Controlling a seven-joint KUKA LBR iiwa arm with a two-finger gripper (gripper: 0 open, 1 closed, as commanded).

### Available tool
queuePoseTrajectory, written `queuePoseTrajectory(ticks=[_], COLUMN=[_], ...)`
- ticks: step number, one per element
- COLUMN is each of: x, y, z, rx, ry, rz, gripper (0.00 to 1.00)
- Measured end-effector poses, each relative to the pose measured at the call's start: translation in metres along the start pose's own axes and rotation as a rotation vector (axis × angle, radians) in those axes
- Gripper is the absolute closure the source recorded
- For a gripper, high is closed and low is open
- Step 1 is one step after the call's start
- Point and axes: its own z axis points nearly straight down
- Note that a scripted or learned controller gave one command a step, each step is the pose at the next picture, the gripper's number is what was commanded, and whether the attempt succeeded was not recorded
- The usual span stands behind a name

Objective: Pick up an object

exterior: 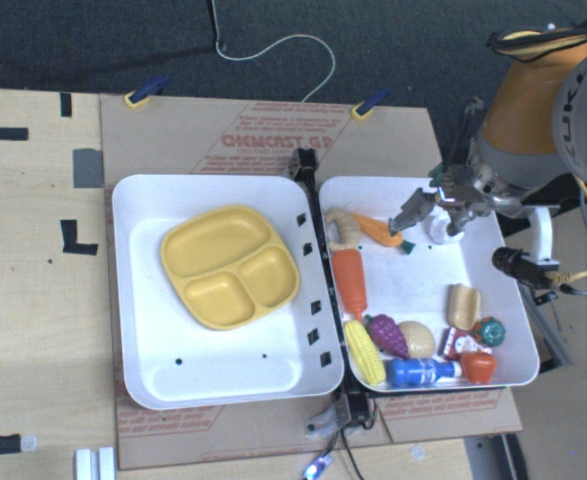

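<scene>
Currently | hand (431, 216): fingers spread open, nothing between them | orange carrot (376, 230): just beside its left finger | yellow tray (230, 265): well left.

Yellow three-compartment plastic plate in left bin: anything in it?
The yellow three-compartment plastic plate shows nothing in its compartments. It lies in the left white bin; what is under it is covered.

Yellow tray (229, 266): glossy smooth plastic. White bins (138, 298): smooth plastic. Cardboard sheet (263, 133): matt brown, under bins.

gripper (432, 215) over right bin (425, 283), yellow tray (230, 265)
</scene>
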Motion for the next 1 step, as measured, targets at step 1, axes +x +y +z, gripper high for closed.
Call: queuePoseTrajectory(ticks=[1], x=[0.0302], y=[-0.0524], z=[-0.2104], rx=[-0.017], ry=[-0.001], rz=[-0.003], gripper=[0.0])
